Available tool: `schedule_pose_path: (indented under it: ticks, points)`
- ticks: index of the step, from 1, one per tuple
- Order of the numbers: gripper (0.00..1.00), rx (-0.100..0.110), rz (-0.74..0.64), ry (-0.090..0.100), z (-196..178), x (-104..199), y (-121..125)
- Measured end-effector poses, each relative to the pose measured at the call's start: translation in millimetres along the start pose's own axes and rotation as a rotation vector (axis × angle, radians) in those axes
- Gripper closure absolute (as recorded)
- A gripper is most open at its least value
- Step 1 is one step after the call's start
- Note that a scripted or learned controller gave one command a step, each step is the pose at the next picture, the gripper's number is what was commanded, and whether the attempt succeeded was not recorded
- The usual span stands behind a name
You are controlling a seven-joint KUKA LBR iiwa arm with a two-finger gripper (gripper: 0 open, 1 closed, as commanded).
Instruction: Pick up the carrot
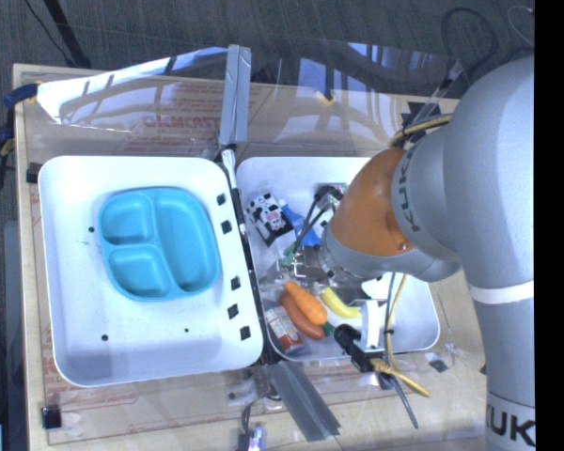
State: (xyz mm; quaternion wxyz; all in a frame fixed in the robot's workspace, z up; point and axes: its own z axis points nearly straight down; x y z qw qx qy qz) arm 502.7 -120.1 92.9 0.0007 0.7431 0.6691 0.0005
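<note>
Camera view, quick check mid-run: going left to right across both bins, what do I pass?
Left white bin → blue three-compartment plastic tray → small black-and-white toy → orange carrot → yellow banana-shaped piece → grey arm with its orange band.

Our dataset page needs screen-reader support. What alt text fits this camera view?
A grey and orange robot arm reaches over the right white bin, just above an orange carrot lying beside a banana. The left white bin holds a blue divided plate.
</note>
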Motion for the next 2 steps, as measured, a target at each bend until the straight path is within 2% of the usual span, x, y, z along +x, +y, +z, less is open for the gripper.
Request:
schedule_pose_path:
  ticks: [1, 2]
  points:
    - [1.0, -0.002, -0.007, 0.0, -10, 0, 1]
    - [1.0, 0.002, 0.302, 0.0, -99, 45, -12]
